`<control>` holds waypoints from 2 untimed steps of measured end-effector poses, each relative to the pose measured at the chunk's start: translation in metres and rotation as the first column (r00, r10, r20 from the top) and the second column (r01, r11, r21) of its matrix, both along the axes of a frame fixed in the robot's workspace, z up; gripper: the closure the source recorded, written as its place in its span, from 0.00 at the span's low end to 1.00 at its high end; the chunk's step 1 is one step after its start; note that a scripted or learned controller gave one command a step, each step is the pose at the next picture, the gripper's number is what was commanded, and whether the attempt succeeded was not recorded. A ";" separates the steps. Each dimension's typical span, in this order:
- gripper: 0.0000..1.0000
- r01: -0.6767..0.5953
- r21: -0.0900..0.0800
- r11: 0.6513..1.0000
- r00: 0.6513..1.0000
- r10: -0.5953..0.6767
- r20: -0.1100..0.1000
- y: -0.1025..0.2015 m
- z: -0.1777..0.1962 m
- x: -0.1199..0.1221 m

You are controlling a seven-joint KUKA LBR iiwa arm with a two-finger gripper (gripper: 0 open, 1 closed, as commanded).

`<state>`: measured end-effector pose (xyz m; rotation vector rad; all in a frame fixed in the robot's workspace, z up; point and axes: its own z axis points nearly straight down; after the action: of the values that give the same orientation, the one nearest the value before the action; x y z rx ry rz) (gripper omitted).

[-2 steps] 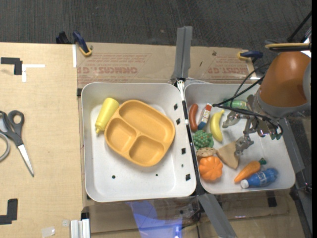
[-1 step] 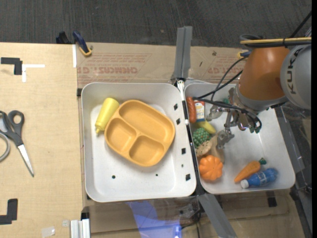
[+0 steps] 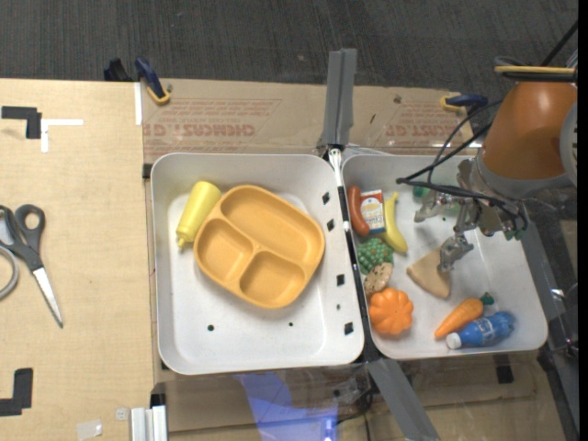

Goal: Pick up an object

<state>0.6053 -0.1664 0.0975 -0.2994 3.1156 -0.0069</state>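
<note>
**A:** Objects for picking sit crowded in the right bin (image 3: pixel 514 274), a shallow white tub with rounded corners. Along its left wall: a small carton (image 3: pixel 371 211) with a red top, a curved yellow banana (image 3: pixel 394 227), a knobbly green cluster (image 3: pixel 374 254), and a ribbed orange pumpkin (image 3: pixel 390 310).

**B:** And nearer the arm?

**A:** A tan wedge (image 3: pixel 430 275), flat-faced like a slice of bread, lies mid-bin. Below it, a tapered orange carrot (image 3: pixel 459 318) with a green tip, touching a smooth blue bottle (image 3: pixel 484 331) with a white cap.

**B:** The gripper?

**A:** The gripper (image 3: pixel 453 249) hangs just above the wedge's upper right edge, thin metal fingers pointing down. I cannot tell how far apart they stand, nor see anything between them.

**B:** The left bin?

**A:** The left bin (image 3: pixel 184 329) holds a glossy yellow-orange tray (image 3: pixel 260 244) with three moulded compartments, tilted, and a yellow squeeze bottle (image 3: pixel 196 211) against its upper left rim. Scissors (image 3: pixel 32 251) with grey handles lie on the wooden bench (image 3: pixel 73 338), well apart.
</note>
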 end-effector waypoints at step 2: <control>0.00 -0.095 0.000 0.995 0.995 0.095 0.001 -0.025 0.000 0.057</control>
<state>0.6620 -0.1913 0.0978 -0.4470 3.0970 -0.0065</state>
